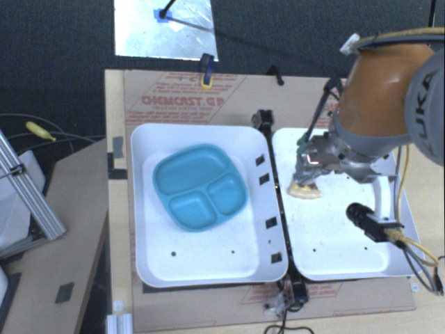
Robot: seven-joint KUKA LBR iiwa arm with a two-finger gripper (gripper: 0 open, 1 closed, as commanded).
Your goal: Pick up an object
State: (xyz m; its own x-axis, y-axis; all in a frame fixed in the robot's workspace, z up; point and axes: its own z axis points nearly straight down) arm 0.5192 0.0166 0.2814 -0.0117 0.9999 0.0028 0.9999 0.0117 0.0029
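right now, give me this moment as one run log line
gripper low in right bin | over tan object | grasp unconfirmed | blue divided tray in left bin

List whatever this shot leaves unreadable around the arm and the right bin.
- Hand, camera view: wrist body covers its fingers; grip unreadable.
- Small flat beige object: partly under the hand, too small to identify.
- Shallow white right bin: far corner hidden by the grey-and-orange arm.

A robotics lab, clearly: the grey, orange-banded industrial arm (389,96) reaches in at three o'clock over two shallow white plastic bins (208,273) on a printed brown cardboard sheet (184,96), aluminium framing rail (24,193) at nine o'clock, loose black cables (62,141) trailing.
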